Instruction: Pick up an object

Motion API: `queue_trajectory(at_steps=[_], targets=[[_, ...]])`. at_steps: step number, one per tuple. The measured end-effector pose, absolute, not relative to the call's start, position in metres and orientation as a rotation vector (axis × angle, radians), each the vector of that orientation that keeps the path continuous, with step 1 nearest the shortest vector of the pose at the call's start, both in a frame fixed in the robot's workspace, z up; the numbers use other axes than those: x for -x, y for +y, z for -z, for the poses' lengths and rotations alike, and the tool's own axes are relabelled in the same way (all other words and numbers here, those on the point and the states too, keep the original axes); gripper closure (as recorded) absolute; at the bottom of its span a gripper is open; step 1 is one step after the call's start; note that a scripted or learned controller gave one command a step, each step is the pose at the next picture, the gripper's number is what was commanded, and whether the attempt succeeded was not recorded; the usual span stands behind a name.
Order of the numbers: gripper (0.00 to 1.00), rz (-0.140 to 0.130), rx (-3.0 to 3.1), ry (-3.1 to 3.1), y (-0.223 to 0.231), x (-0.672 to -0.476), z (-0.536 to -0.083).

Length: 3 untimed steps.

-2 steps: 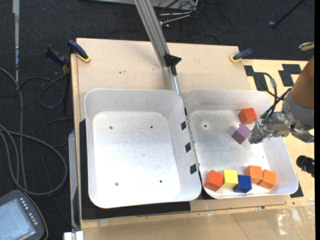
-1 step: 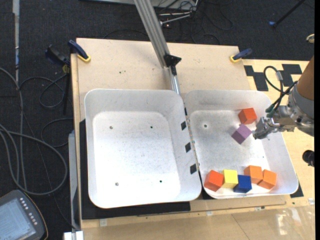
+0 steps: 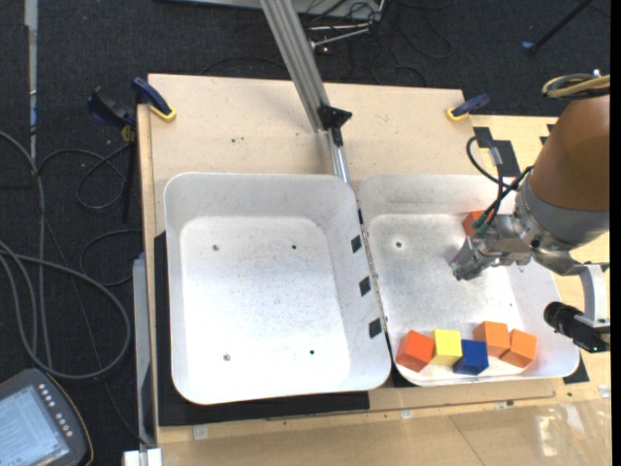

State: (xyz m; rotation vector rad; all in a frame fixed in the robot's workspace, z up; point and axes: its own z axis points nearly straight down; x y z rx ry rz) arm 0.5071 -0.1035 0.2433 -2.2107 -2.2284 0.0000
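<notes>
My gripper hangs over the middle of the right bin, reaching in from the right. Just above it, partly hidden by the wrist, a small orange-red block lies against the arm. Along the bin's front edge sits a row of blocks: an orange-red block, a yellow block, a blue block and two orange blocks. The gripper is well apart from this row, up and behind it.
The left bin lies beside the right one, with black clips along the shared rim. A slanted metal pole crosses the bench's back. Blue and yellow clamps grip the bench's far corners.
</notes>
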Motion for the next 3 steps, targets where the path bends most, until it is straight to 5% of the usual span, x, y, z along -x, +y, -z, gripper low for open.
queue_trajectory(at_steps=[3], targets=[[1.00,0.000,2.210,-2.229,0.052,-0.497,-0.238]])
